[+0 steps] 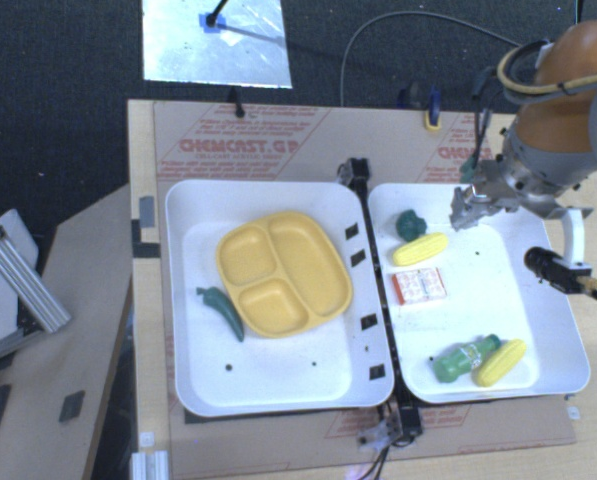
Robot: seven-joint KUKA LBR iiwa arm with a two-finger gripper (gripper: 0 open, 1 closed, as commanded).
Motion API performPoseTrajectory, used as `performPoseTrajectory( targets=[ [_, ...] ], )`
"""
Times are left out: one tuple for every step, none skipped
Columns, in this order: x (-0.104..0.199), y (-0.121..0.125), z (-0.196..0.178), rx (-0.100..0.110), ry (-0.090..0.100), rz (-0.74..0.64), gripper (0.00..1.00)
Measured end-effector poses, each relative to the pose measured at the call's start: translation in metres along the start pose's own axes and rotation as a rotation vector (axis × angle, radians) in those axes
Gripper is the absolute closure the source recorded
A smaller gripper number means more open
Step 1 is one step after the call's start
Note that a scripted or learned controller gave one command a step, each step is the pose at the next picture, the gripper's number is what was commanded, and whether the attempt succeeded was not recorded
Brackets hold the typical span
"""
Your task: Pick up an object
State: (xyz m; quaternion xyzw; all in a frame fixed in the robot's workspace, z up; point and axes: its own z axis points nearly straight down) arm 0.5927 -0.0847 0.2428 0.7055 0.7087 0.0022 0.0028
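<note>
The right bin [568, 368] holds a dark green broccoli piece [410, 224], a yellow corn cob [420, 249], a red and white box [419, 286], a green bottle [464, 358] and a yellow banana-like piece [501, 362]. My gripper [465, 211] hangs over the back of the right bin, just right of the broccoli and above the corn cob. Nothing shows between its fingers. In the left bin [193, 368] lies a yellow divided plate [281, 272] with a green pepper [223, 310] beside it.
A black divider [375, 278] runs between the two bins. A black cylinder [551, 266] juts from the arm over the right bin's right side. A shiny sheet [216, 28] lies behind the bench, and a metal rail [18, 278] stands at the left.
</note>
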Motion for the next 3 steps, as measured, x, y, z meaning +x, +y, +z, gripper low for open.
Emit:
performPoseTrajectory(
  targets=[
    [0.052, -0.002, 0.014, 0.006, 0.003, -0.005, 1.0],
    [0.104, 0.001, 0.024, 0.006, 0.003, -0.006, 1.0],
    [0.16, 0.006, 0.029, 0.006, 0.004, -0.006, 1.0]
  ],
)
